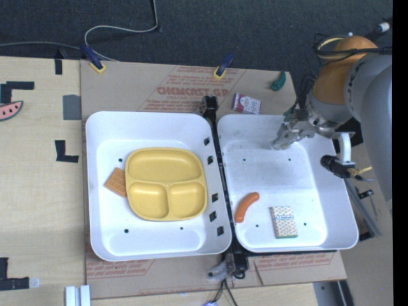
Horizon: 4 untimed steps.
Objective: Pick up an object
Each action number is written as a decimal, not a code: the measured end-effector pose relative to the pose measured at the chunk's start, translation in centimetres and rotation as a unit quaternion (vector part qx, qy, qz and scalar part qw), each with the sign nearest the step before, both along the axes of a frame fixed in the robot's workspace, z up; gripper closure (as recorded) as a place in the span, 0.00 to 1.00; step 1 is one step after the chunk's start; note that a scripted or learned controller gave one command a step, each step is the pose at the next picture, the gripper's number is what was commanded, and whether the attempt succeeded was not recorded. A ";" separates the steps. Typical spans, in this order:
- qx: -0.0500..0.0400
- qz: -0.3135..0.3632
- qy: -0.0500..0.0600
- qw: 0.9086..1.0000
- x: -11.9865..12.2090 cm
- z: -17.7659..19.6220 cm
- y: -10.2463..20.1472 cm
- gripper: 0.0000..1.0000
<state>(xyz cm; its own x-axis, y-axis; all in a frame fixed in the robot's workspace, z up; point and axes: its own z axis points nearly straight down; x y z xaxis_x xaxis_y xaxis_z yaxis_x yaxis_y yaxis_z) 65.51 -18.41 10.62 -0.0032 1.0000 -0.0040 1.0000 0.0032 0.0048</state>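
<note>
In the right bin [331, 231] an orange sausage-shaped piece [246, 206] lies near the left wall, and a small printed box [284, 222] rests to its right near the front. My gripper [282, 139] hangs over the back of this bin, well behind both items, with nothing visible between its fingers. The left bin [102, 234] holds a yellow divided plate [167, 182] with a tan cracker-like piece [116, 182] tucked under its left edge.
A small red-and-white packet [246, 103] lies on the cardboard behind the right bin. Yellow clamps [223, 69] and a green clip [278, 80] sit at the cardboard's far edge. Black clips [213, 164] join the two bins along the middle.
</note>
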 end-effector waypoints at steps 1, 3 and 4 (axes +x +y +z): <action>0.000 0.000 0.000 1.000 0.0 0.0 0.0 0.00; 0.000 0.000 0.000 1.000 0.0 1.0 0.1 0.00; 0.001 -0.001 0.001 1.000 -2.2 -2.0 2.7 0.00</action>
<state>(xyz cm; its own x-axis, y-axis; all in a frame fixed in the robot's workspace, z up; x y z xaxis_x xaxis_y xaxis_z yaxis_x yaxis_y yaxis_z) 63.29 -15.76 8.63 -0.0009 1.0000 -0.0018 1.0000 0.0009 0.0021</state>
